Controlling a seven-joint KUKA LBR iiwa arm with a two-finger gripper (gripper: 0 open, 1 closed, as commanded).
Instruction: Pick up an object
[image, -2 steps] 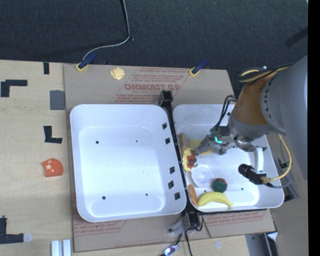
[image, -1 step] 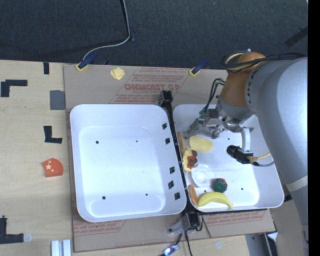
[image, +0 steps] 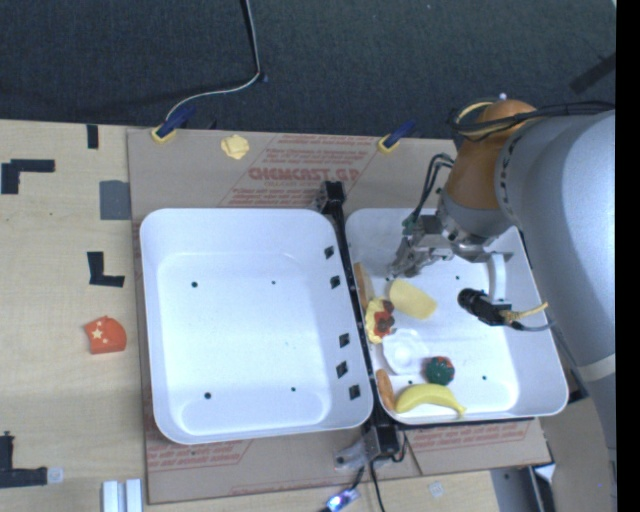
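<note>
Banana (image: 430, 401) lies nearest, while the gripper (image: 408, 262), its opening impossible to judge, hovers above the crowded pale yellow piece (image: 412, 299); a descent risks nudging neighbours.

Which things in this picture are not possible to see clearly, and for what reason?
- Gripper, camera view: too small and dark to read its state.
- Right bin: far corner covered by the arm.
- Red-and-yellow object beside the yellow piece: too blurred to identify.
- White item: blends with the bin floor.
</note>
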